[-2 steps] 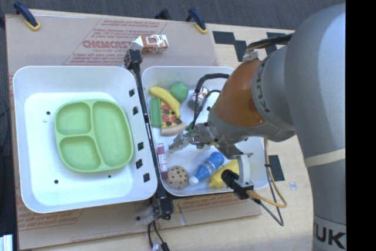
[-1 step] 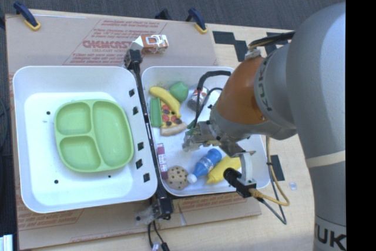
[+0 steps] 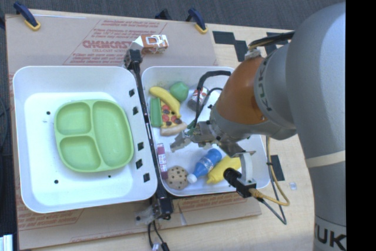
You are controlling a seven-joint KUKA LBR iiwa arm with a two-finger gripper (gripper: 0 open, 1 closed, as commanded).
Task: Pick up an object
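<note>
Camera view: arm [image 3: 276, 91] hides right bin's [image 3: 154, 76] middle.

Right bin [image 3: 176, 76] partly hidden beneath arm [image 3: 276, 91]

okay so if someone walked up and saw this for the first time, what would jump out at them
Probably the big grey arm with its orange band, looming in from the right over the right bin of small toys. Next, the light green divided plate lying alone in the left bin, then the yellow banana near the right bin's far left corner.
</note>
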